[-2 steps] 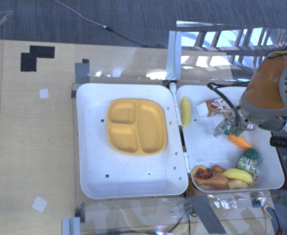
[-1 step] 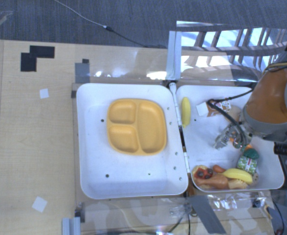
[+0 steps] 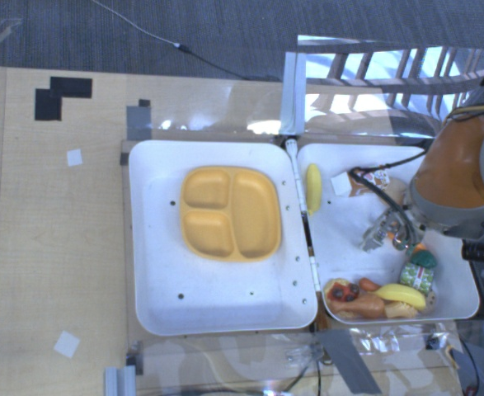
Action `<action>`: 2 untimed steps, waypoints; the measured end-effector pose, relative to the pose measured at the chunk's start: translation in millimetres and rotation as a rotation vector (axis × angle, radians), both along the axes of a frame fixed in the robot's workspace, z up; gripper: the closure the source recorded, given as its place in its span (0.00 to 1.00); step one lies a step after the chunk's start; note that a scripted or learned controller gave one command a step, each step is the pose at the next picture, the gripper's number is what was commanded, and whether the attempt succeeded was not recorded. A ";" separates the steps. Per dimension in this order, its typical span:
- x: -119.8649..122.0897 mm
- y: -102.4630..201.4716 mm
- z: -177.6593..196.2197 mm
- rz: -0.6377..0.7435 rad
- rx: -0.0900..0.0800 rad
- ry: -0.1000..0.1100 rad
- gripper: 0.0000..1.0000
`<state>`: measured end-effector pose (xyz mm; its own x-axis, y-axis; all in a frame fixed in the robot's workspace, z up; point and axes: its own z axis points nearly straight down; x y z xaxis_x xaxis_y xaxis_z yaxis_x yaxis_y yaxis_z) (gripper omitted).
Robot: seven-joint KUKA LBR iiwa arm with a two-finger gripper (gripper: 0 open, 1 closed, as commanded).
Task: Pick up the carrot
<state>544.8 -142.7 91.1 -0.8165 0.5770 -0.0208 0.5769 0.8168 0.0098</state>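
The carrot [image 3: 363, 306], orange and elongated, lies in a pile of toy food at the front edge of the right bin [image 3: 340, 229]. My gripper [image 3: 384, 233] hangs over the middle of that bin, up and to the right of the carrot and apart from it. Nothing shows in its grasp. The grey arm with its orange band [image 3: 458, 172] covers the bin's right side.
Beside the carrot are a yellow banana [image 3: 401, 294], a green bottle [image 3: 420, 272] and a red-and-yellow piece [image 3: 340, 289]. A yellow oblong fruit [image 3: 313, 186] rests by the divider. A yellow sectioned plate [image 3: 228, 213] sits in the left bin [image 3: 159, 287].
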 end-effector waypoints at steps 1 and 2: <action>16.7 -16.4 0.3 -0.127 0.003 0.009 0.00; 20.0 -15.4 13.0 -0.120 0.002 -0.001 1.00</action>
